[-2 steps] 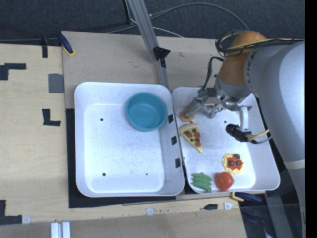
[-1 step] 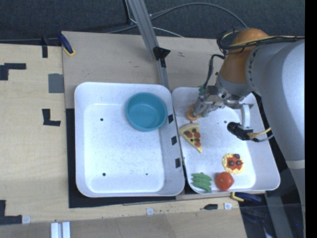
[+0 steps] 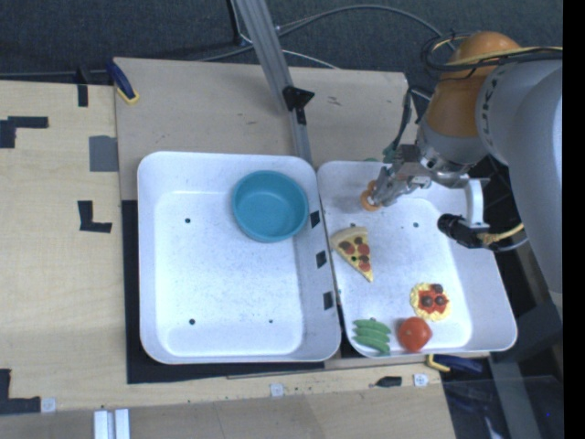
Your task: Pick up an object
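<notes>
open floor (image 3: 416, 245) mid right bin (image 3: 494, 332), pizza slice (image 3: 355, 251) beside

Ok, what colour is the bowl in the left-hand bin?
The bowl is blue, a teal shade, clear in the camera view against the white bin.

The grey arm (image 3: 526, 126) reaches in from the right, its orange band (image 3: 454, 108) sitting just above the wrist. The wrist bends downward and to the left, carrying the pincer (image 3: 382, 193) low, its tip pointing down and left.
</notes>
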Robot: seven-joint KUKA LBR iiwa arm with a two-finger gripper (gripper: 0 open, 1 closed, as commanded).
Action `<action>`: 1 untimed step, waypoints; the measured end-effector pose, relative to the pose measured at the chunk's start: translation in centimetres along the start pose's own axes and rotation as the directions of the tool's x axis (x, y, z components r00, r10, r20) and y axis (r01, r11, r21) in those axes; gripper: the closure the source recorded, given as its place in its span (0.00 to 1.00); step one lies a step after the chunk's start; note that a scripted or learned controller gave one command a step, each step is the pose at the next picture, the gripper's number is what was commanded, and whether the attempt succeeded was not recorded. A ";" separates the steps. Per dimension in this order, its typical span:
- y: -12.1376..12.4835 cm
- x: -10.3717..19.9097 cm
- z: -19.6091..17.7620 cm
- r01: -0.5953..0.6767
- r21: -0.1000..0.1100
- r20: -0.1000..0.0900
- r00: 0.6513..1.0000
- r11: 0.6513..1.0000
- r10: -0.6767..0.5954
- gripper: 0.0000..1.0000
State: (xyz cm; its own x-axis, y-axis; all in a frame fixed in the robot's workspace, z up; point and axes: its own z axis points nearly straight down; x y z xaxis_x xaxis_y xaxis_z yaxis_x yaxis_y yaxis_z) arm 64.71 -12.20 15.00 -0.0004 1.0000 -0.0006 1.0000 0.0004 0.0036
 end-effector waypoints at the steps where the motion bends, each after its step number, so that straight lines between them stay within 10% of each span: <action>1: 0.1 0.0 -5.3 0.000 0.000 0.000 1.000 1.000 0.000 1.00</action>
State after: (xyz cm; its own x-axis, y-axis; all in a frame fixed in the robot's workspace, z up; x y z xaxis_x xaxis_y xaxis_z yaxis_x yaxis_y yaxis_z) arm 64.78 -12.18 20.25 -0.0006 1.0000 -0.0005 1.0000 0.0006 0.0039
